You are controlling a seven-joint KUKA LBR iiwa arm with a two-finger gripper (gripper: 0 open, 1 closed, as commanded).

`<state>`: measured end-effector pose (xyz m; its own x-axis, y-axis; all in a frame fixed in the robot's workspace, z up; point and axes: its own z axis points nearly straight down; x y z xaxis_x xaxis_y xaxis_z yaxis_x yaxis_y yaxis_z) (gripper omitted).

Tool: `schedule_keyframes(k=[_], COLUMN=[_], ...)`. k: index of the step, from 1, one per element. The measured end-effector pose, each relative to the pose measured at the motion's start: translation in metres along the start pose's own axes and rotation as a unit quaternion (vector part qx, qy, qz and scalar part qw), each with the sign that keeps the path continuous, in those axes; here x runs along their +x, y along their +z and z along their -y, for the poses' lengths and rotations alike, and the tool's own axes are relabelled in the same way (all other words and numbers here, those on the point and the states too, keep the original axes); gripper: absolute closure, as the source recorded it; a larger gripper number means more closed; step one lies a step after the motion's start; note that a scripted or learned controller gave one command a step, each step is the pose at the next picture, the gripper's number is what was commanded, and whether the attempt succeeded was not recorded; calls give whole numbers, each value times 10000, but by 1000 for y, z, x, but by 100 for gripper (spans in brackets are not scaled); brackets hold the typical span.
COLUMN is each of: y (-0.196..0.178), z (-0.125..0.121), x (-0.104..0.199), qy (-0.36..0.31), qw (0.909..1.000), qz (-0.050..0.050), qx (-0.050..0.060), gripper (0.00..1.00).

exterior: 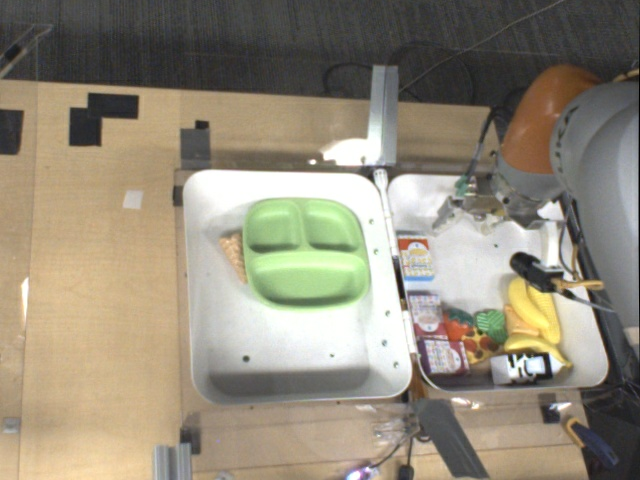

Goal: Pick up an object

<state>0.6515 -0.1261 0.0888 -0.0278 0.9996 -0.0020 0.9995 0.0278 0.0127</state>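
Hovering claw [470, 206] (bare floor below) near right bin's [400, 193] rim.

A dark grey carpeted floor [200, 18] is running across the top of the frame, with a thin cable [470, 43] trailing over it at upper right. Below it, a pale wooden bench [90, 298] is filling the left and centre, bearing black rectangular marks [100, 116] at upper left. Light is glaring off the surface just above centre.
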Motion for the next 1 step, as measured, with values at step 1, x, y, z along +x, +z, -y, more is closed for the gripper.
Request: schedule_keyframes(k=[1], y=[-3], z=[67], x=[3], qy=[-127], qw=[9999], qz=[-8], qx=[-2], gripper=[0])
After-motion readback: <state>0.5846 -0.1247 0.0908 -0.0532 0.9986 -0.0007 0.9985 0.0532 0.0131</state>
